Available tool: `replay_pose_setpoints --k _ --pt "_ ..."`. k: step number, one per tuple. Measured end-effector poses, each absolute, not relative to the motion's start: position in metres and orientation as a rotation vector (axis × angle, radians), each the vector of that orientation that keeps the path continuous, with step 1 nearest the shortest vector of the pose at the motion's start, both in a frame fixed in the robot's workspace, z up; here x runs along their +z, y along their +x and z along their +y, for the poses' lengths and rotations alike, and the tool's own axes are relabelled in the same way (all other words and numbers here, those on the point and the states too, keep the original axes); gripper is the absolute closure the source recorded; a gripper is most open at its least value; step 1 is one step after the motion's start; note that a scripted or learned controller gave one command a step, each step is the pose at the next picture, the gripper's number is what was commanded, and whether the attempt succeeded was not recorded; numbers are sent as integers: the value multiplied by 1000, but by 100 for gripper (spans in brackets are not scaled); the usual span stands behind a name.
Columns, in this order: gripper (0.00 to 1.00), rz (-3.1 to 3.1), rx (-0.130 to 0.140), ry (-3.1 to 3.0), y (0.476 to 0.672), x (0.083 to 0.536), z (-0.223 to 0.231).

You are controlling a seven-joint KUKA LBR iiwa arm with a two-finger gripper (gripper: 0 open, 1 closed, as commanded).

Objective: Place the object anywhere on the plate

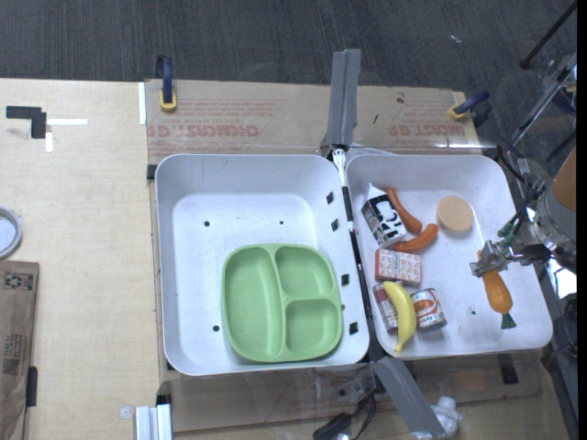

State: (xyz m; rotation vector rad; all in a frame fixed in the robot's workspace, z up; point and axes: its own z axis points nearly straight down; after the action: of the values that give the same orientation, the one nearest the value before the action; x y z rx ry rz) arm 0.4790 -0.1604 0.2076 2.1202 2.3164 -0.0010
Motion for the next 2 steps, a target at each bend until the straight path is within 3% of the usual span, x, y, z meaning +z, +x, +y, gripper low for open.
replay_pose_setpoints --k 1,2 --pt "100 2226 -4 2218 511 190 -75" --pt "100 2116 -6 2322 495 287 -71"
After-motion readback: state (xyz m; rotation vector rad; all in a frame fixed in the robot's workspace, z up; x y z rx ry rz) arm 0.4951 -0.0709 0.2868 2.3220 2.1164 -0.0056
